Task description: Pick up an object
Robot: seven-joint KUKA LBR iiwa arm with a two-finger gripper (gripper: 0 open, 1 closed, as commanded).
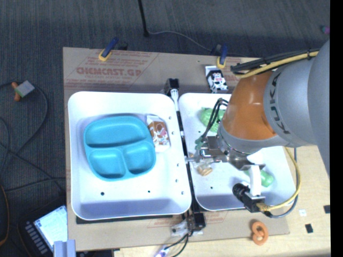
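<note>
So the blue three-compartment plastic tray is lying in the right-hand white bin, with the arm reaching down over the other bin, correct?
Not quite. The camera view shows the blue three-compartment plastic tray lying in the left-hand white bin, not the right one. The grey arm with the orange band does reach down over the other bin, the right-hand white bin.

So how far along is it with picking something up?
Nothing looks picked up yet. The arm's hand is down in the right bin, next to a small tan object lying on the bin floor. Grasping and lifting an object are left.
</note>
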